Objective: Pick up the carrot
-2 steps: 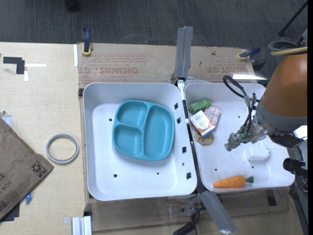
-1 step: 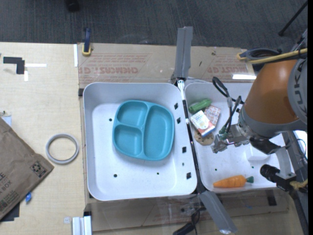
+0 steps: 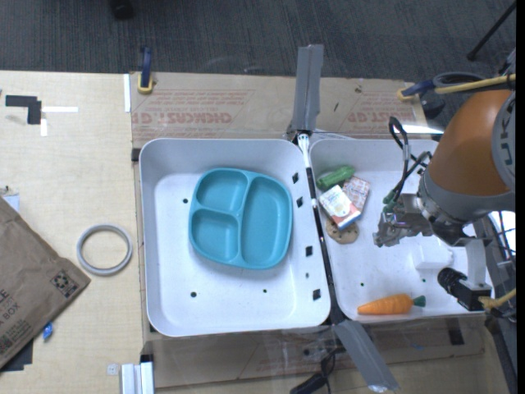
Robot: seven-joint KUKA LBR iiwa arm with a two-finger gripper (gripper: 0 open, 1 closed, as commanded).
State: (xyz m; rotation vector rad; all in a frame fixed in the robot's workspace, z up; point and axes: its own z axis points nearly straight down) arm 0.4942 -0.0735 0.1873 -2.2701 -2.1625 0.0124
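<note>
Two white bins sit side by side on the bench. The left bin [image 3: 164, 302] holds a blue divided plate [image 3: 242, 217] near its middle. The right bin [image 3: 369, 281] holds several smaller things. The grey arm [image 3: 476, 150], with its orange band, reaches in from the right over the right bin. Its gripper [image 3: 392, 230] hangs above the bin's bare floor, near the middle, with nothing visible between its fingers; how far they are parted cannot be told from this angle. The carrot [image 3: 387, 304] lies flat along the near edge of the right bin, its green tip pointing right, well apart from the gripper. Toward the far left corner of that bin lie a green vegetable [image 3: 335, 176], a small carton [image 3: 340, 205], and a cookie [image 3: 343, 233] just under the carton.
</note>
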